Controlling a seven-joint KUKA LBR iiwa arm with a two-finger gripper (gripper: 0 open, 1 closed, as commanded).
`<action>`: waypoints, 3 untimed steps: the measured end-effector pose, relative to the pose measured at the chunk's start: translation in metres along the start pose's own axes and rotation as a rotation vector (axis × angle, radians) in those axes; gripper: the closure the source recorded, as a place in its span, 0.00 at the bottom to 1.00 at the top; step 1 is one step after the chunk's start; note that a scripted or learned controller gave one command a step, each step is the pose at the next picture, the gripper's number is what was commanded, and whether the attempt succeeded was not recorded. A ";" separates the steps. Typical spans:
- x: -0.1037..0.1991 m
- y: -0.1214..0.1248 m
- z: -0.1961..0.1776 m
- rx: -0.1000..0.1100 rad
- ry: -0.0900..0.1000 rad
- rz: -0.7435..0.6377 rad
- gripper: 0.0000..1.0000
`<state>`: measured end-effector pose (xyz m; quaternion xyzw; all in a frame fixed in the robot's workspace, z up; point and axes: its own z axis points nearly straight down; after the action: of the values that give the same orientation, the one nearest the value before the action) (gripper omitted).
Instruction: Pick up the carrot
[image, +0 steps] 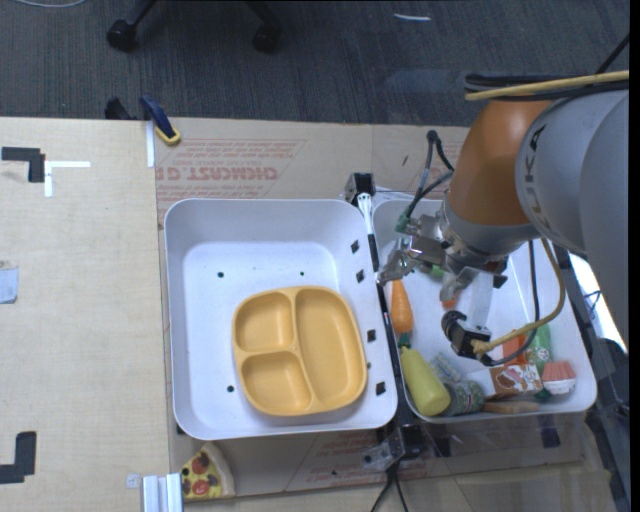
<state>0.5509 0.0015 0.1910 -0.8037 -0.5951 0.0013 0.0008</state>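
Note:
The carrot is a short orange piece lying lengthwise along the left wall of the right bin, its narrow end pointing to the back. My gripper hangs over the back left part of that bin, its tip just above the carrot's far end. The wrist and the orange-banded arm cover the back of the bin.
A yellow squash-like piece lies just in front of the carrot. Small packets and toy foods crowd the front right of the right bin. The left bin holds a yellow divided plate. A toy pizza slice lies on the bench in front.

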 end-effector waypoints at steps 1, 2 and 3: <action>0.000 0.000 0.000 0.000 0.000 0.000 0.00; 0.000 0.000 0.000 0.000 0.000 0.000 0.00; 0.000 0.000 0.000 0.000 0.000 0.000 0.00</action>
<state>0.5509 0.0015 0.1910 -0.8037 -0.5951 0.0013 0.0008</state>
